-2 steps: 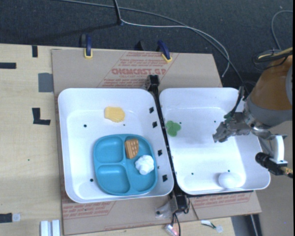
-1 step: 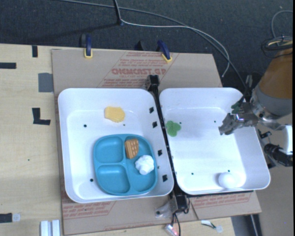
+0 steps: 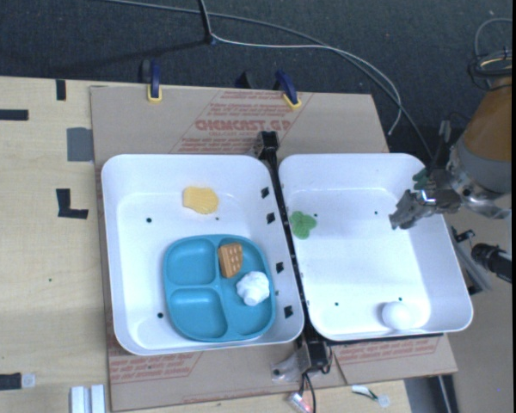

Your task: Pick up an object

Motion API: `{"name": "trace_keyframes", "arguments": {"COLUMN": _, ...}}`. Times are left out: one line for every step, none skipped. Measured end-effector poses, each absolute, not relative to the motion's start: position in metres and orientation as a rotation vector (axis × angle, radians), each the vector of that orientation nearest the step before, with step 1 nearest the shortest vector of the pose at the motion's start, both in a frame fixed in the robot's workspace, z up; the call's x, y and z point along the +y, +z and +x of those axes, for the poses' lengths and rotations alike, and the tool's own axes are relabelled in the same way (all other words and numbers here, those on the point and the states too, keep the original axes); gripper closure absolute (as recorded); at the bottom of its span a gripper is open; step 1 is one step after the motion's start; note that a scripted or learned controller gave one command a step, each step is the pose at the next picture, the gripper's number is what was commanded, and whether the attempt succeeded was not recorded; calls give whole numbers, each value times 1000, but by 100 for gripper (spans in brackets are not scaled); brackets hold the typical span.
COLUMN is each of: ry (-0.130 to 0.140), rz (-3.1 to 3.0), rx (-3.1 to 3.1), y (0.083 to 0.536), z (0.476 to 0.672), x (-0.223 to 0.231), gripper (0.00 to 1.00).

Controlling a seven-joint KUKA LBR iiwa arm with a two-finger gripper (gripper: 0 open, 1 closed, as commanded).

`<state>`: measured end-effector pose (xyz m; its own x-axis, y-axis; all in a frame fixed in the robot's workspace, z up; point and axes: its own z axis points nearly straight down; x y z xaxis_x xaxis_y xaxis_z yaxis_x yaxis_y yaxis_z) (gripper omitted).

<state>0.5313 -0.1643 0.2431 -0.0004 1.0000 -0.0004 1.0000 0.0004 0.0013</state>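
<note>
Tool (image 3: 406, 216) hovers right of green object (image 3: 303, 224).

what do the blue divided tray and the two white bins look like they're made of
Blue tray: seemingly moulded plastic, smooth with a slight sheen, judging by its rounded compartments and even colour. Left bin and right bin: probably thin glossy plastic, with rounded corners and soft highlights along the walls. The picture cannot confirm either.

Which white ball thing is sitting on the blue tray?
The fluffy white lump on the blue tray in the left bin. The other white ball lies in the right bin's near corner.
</note>
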Motion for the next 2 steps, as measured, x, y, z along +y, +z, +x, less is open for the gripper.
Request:
{"name": "trace_keyframes", "arguments": {"ry": 1, "rz": 2216, "rx": 2228, "y": 247, "z": 546, "x": -110, "gripper": 100}}
{"name": "trace_keyframes", "arguments": {"ry": 1, "rz": 2216, "rx": 2229, "y": 247, "z": 552, "x": -49, "gripper": 100}}
